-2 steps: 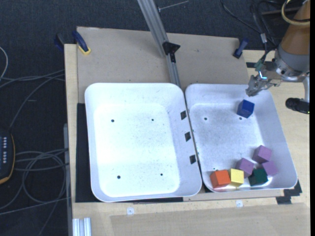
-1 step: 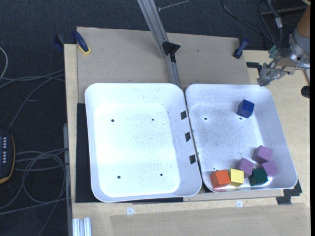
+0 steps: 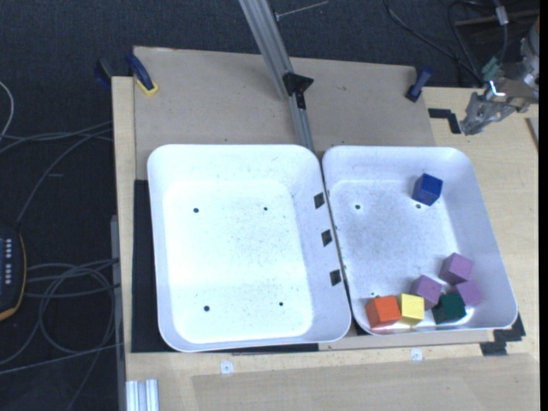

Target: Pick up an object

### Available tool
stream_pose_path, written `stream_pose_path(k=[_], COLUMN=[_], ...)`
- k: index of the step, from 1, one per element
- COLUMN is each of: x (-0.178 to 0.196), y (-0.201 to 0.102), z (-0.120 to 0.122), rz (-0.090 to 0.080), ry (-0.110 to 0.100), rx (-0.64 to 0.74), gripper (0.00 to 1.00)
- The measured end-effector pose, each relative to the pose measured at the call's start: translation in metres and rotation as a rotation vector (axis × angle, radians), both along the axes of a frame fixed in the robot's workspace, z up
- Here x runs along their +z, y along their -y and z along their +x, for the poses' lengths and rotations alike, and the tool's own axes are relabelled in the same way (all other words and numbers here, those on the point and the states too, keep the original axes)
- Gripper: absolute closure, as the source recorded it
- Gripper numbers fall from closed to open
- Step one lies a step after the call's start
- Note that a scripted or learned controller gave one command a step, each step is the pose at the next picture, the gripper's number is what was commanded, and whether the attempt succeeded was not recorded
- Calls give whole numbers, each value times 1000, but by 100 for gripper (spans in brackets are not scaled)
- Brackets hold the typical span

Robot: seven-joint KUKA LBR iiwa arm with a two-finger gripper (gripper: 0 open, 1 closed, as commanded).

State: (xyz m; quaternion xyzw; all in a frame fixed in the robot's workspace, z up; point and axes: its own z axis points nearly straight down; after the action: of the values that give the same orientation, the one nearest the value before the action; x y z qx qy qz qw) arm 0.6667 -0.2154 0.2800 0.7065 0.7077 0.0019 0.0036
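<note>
**Mia:** When I look down at the wooden bench point(image 3: 377, 101), I see two shallow white plastic bins side by side. Where are the toys?

**Ben:** All the toys are in the right white bin point(image 3: 479, 221). The left white bin point(image 3: 171, 178) sits touching it along one long side.

**Mia:** What is in the right bin?

**Ben:** One small blue block point(image 3: 427, 188) sits alone near the far wall of the right bin. The others huddle in the near right corner of that bin. I see an orange block point(image 3: 384, 310), a yellow block point(image 3: 413, 306) just beside it, and a dark green block point(image 3: 449, 308) next to that. Three purple blocks are there too. One purple block point(image 3: 427, 288) sits just behind the yellow one, one purple block point(image 3: 468, 294) is beside the green one, and the last purple block point(image 3: 457, 268) is a bit farther back along the right wall.

**Mia:** Where is the robot's grey metal gripper point(image 3: 476, 120)?

**Ben:** It hangs past the far right corner of the right bin, over the bench and not over the bin. It is well apart from the blue block and far from the huddle of blocks.

**Mia:** Is it holding a block?

**Ben:** No block is between its fingers. The gripper is small and blurry, so I cannot tell if the fingers are spread or pinched.

**Mia:** What else is near the right bin?

**Ben:** A long grey metal bar point(image 3: 272, 50) slants down to the gap between the bins at the far side. A blue clamp point(image 3: 418, 82) grips the bench edge behind the right bin.
</note>
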Motion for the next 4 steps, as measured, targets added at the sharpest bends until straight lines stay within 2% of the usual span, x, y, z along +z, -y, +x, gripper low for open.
stream_pose_path(k=[1,2,4], x=[0,-17,-14], y=[-47,-97,-208], z=[-8,-27,-56], rz=[4,5,6], ry=[-9,-11,-11], rx=[3,4,6], gripper=[100,100,100])
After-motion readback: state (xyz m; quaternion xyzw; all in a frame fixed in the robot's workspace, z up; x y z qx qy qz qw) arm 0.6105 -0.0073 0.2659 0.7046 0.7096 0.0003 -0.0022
